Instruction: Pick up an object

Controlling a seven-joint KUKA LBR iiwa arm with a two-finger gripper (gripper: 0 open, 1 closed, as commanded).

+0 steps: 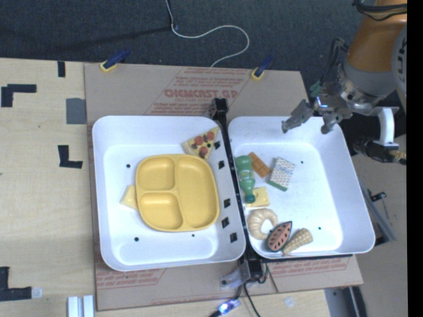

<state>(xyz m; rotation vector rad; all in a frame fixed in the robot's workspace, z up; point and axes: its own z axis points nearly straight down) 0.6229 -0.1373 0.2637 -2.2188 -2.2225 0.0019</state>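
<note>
Two shallow white bins are seen side by side on a cardboard-covered bench (172,88), their inner rims touching along a clipped seam. In the left bin (109,177), three things are counted: one yellow divided plate (177,192) filling much of the floor, one yellow wedge (129,195) tucked under the plate's left edge, and one toy pizza slice (202,144) lying near the bin's far right corner. In the right bin (344,197), seven objects are counted, all crowded toward its left rim: one green bottle (246,179), one orange block (259,165) just beside it, one speckled packet (282,173), one yellow cheese-like square (260,197), one pale ring-shaped pastry (261,221), one dark oval piece (279,236) and one waffle cone (297,240), the last three gathered at the near left corner. The right half of that bin's floor is left open, as is the strip along its far rim. The gripper (308,122) is shown over the right bin's far edge, well apart from every object, its two fingers spread wide with nothing between them. Two clamps, each yellow and blue, are seen on the cardboard's far edge, and one white cable (211,32) is looped on the dark floor beyond.
</note>
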